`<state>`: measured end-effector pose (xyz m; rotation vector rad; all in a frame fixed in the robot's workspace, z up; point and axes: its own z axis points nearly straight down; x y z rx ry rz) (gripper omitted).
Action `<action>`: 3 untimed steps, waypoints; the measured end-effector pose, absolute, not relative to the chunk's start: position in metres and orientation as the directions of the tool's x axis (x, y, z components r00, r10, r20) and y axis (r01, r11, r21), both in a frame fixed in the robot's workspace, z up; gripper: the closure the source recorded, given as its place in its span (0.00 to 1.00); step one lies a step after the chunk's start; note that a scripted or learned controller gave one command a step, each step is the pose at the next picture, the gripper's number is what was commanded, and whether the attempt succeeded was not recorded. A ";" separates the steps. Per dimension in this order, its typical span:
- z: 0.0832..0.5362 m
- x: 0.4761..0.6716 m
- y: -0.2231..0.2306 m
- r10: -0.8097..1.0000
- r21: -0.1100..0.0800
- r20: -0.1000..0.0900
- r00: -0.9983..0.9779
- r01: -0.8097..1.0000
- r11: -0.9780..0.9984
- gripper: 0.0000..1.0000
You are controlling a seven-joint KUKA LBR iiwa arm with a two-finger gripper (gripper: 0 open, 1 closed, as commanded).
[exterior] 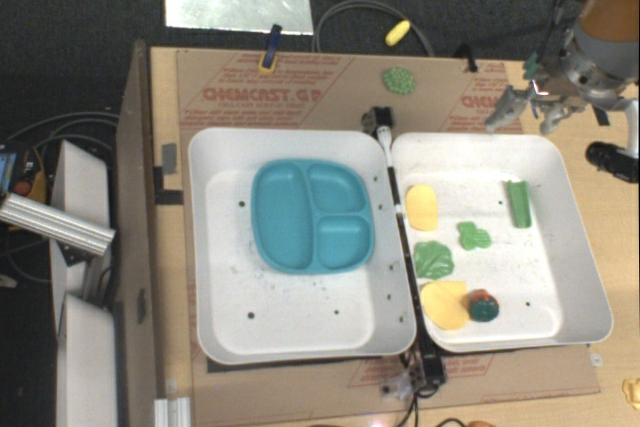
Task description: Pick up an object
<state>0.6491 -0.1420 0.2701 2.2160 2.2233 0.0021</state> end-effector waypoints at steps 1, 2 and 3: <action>0.100 0.599 -0.116 1.000 -0.015 0.004 -0.001 1.000 0.001 0.00; 0.083 0.561 -0.138 1.000 -0.003 0.000 0.001 1.000 -0.001 0.00; 0.095 0.565 -0.136 1.000 0.004 0.000 -0.002 1.000 0.002 1.00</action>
